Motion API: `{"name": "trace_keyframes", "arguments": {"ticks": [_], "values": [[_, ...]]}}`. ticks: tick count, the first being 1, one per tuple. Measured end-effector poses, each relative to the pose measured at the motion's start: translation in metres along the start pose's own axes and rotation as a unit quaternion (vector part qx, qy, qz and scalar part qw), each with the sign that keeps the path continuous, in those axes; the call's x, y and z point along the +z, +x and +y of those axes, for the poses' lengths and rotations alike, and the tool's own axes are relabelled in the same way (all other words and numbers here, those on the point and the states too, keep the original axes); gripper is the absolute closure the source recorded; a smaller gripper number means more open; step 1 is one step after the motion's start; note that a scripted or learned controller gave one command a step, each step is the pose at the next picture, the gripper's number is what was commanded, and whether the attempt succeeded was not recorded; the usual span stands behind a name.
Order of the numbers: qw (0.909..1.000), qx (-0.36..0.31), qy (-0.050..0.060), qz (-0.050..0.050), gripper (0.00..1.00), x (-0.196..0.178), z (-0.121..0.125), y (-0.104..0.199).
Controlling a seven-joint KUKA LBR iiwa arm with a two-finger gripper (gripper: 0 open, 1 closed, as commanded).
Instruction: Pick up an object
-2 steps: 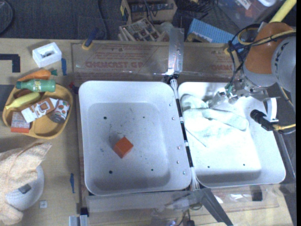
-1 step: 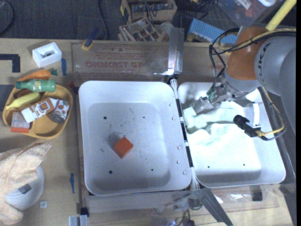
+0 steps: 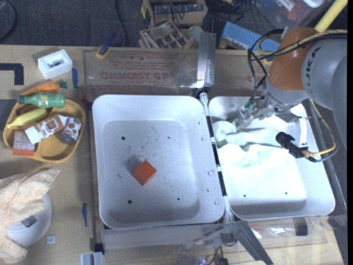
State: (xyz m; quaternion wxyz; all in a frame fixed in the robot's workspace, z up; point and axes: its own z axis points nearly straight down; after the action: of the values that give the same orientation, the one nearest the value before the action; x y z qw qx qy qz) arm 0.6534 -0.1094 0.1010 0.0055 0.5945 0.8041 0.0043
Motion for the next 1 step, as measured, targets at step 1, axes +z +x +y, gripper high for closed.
{"name": "trace_keyframes", "arguments": {"ticks": [1], "values": [[1.0,0.0,0.0,0.0,0.0,0.0,-0.0002,-0.0004]]}}
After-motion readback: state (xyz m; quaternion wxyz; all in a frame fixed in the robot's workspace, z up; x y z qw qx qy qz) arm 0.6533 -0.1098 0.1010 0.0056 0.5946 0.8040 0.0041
